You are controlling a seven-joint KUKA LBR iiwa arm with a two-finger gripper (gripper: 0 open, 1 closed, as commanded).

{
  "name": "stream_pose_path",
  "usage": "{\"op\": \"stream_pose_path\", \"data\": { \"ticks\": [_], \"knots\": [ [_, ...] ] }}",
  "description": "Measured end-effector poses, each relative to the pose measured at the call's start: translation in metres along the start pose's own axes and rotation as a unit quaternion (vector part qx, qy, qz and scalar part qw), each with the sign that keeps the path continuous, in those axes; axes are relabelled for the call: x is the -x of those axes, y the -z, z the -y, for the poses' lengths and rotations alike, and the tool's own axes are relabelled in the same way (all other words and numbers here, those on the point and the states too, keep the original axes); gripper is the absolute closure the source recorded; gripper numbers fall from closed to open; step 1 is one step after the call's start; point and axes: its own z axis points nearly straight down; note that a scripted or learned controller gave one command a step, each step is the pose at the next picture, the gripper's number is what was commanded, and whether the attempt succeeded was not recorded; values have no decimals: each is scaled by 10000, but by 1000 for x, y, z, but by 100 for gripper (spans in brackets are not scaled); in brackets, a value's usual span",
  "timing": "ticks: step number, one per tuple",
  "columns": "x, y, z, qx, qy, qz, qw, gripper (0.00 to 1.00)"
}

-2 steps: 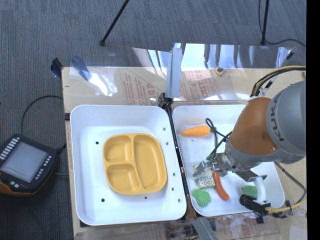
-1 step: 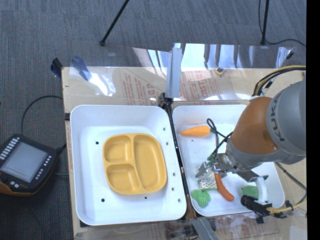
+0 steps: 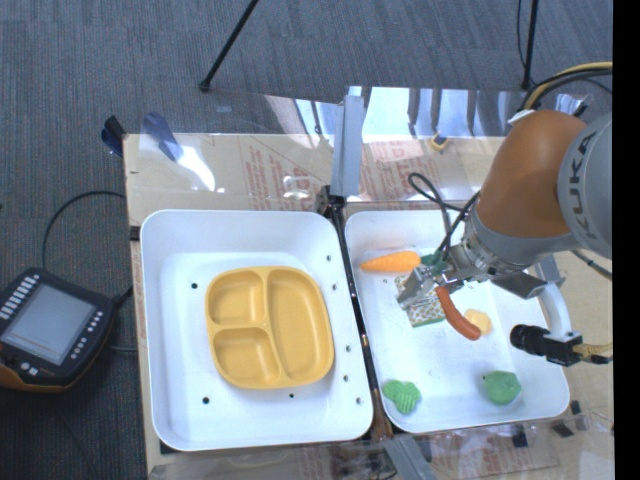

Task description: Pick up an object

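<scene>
Arm lowered over the right bin, nothing yet seen to be held.

The counter was taken up by two white bins: a yellow tray was laid in the left bin, and the arm was reached into the right bin. The jaws were hung over a checkered block, just beside a carrot and a red sausage; whether they were spread or closed could not be told. A yellow piece was set near the sausage, and two green toys were left well apart toward the near edge. A clean pick would probably be helped by centring on one item, since the crowded neighbours could be nudged or caught.
</scene>
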Motion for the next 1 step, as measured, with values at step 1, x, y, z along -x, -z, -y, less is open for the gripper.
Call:
{"op": "stream_pose_path", "data": {
  "ticks": [1],
  "knots": [
    [7, 36, 1, -13, -514, 0, 9987, 100]
  ]
}}
